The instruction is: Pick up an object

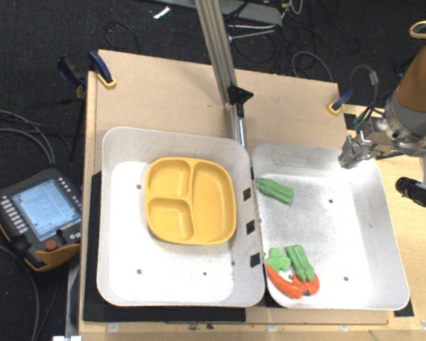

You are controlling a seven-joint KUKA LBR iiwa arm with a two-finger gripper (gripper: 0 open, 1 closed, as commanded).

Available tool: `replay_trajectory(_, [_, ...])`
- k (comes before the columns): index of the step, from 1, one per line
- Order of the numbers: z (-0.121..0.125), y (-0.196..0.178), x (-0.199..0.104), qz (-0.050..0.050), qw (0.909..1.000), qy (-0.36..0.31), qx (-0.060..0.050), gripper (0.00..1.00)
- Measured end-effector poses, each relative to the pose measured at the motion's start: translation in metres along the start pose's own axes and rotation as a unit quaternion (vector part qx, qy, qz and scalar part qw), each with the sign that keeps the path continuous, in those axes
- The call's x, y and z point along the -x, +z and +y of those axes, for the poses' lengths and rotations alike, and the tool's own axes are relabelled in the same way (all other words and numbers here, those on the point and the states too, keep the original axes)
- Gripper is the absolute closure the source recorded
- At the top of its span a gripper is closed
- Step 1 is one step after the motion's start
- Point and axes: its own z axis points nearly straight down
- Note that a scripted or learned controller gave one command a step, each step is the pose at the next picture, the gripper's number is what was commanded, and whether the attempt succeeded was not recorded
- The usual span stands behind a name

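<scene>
The arm [424, 81] comes in from the right, its orange band above the grey wrist, and its pincer [349, 155] hangs over the far rim of the right bin [371, 241], close to that bin's upper edge. At this size and angle I cannot tell how the pincer is set, and nothing is seen gripped in it.

Inside the right bin a small green piece [275, 190] lies near the left wall, well apart from the pincer. Near the bin's front left corner sits a cluster of toy food: an orange-red piece [292, 284] curved along the bottom, with green pieces [300, 261] lying on top of it and touching it.

The left bin [113, 269] holds a yellow divided plate [191, 201] with three compartments, resting flat toward the bin's middle and right side.

Both bins sit side by side on the tan desk [168, 94]. A silver pole [218, 39] slants down from the top to the seam between the bins. On the dark floor to the left lies a handheld control pendant [40, 217] with a lit screen
</scene>
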Motion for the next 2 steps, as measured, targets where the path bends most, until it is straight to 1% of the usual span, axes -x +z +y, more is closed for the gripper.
replay_trajectory(1, [0.007,-0.050,-0.009,0.000,1.0000,-0.001,0.000,1.00])
replay_trajectory(2, [0.008,-0.068,-0.009,0.001,1.0000,0.000,-0.002,1.00])
